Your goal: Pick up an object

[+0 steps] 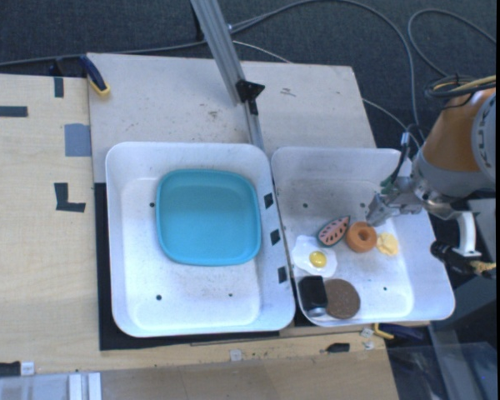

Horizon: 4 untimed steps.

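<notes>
1. Reaching in from the right, the grey arm (471, 152) with its orange band brings the gripper (377, 212) down over the right bin (333, 161), in that bin's upper right part.
2. Whether anything sits in the gripper cannot be told from this slanted view – its tip is small and dark against the bin floor, and its state stays unclear.
3. Just below and slightly left of the gripper lies an orange ring-shaped doughnut (362, 237), near the tip but not visibly touching it.
4. Just right of the doughnut, below the gripper, sits a small pale yellow piece (388, 244).
5. Left of the doughnut, and below-left of the gripper, a watermelon slice (333, 231) lies tilted, red face up.
6. Further below-left rests a fried egg (316, 259) – white with a yellow yolk.
7. Well below the gripper, near the bin's front edge, a round brown cookie (342, 298) lies beside a black block (312, 292), the two touching or nearly so.
8. Far to the gripper's left, the left bin (133, 307) holds a square blue plate (208, 217), lying flat.
9. Both bins sit side by side on the surface (33, 223), which is light wood with dark tape marks on its left part.
</notes>
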### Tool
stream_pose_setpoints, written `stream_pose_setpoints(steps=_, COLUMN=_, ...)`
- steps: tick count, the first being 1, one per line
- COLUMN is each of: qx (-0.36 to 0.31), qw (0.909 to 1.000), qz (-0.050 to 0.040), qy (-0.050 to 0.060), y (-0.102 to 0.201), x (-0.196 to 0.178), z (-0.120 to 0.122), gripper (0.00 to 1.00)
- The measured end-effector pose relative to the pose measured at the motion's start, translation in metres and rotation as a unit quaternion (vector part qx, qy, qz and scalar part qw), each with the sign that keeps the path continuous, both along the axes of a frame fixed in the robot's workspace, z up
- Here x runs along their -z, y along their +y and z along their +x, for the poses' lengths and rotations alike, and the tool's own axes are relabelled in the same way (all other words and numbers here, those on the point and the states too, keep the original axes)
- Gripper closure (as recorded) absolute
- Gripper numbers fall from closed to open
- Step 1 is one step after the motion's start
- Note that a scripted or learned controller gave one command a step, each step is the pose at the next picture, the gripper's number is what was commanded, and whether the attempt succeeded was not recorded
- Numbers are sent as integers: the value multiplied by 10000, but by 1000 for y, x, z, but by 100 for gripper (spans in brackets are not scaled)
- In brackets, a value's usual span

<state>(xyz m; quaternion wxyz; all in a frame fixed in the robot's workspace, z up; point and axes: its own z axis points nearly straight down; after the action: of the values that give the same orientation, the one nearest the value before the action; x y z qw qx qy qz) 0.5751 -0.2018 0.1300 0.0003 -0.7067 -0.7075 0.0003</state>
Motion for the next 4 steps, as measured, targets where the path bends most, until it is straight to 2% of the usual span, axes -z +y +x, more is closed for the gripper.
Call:
stream_pose_setpoints(steps=1, qx=1, qw=10000, qz=-6, qy=-27, y=4, x=-61, z=-4, gripper=100)
stream_pose_setpoints(steps=2, qx=3, qw=10000, qz=0, qy=-6, y=4, x=-76, z=-3, gripper=100)
stream_pose_setpoints(steps=4, qx=-17, qw=10000, qz=5, qy=-6, y=104, x=-95, z=-35, gripper=100)
